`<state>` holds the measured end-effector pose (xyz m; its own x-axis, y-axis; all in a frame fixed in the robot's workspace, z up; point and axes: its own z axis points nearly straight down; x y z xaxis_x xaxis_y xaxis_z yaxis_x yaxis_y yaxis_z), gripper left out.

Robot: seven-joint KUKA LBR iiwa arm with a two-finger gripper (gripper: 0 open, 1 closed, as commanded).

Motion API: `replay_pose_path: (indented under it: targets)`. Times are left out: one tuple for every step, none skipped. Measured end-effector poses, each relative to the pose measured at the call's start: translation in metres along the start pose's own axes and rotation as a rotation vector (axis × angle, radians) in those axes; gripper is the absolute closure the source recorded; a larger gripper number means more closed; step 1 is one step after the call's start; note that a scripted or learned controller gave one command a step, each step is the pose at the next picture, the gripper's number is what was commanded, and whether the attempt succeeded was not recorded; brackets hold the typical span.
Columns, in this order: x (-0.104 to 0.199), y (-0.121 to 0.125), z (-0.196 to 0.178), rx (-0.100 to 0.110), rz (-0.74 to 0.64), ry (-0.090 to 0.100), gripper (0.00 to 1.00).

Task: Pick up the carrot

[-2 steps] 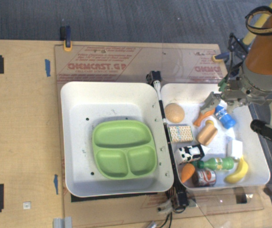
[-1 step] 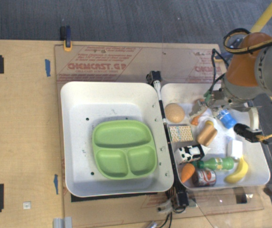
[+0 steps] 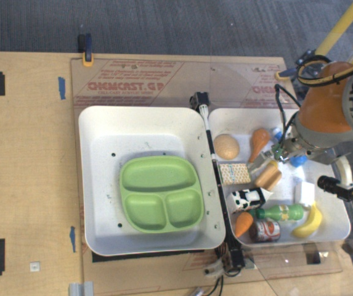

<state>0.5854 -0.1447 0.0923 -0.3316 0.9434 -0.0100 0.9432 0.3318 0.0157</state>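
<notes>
An orange carrot (image 3: 259,141) lies in the right bin (image 3: 342,230), near its back, just right of a tan egg (image 3: 227,146). A second, shorter orange carrot-like piece (image 3: 243,224) lies at the bin's front left, beside the divider. My gripper (image 3: 266,159) reaches in from the right, low over the bin. It sits just below the back carrot's narrow end and above a brown bread roll (image 3: 269,177). I see nothing held by it.
Crowding the right bin are a wafer (image 3: 233,173), a black-and-white carton (image 3: 248,198), a green bottle (image 3: 281,213), a soda can (image 3: 265,230), a banana (image 3: 308,222) and a white block (image 3: 304,192). The left bin (image 3: 96,165) holds a green divided plate (image 3: 161,192).
</notes>
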Motion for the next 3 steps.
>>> replay_pose_path:
  targets:
    - [-0.005,0.004,-0.015,-0.014,0.003,-0.014,1.00]
    - [-0.004,0.003,-0.014,-0.012,0.003,-0.012,0.00]
    - [0.030,0.029,0.004,0.003,0.009,0.000,0.00]
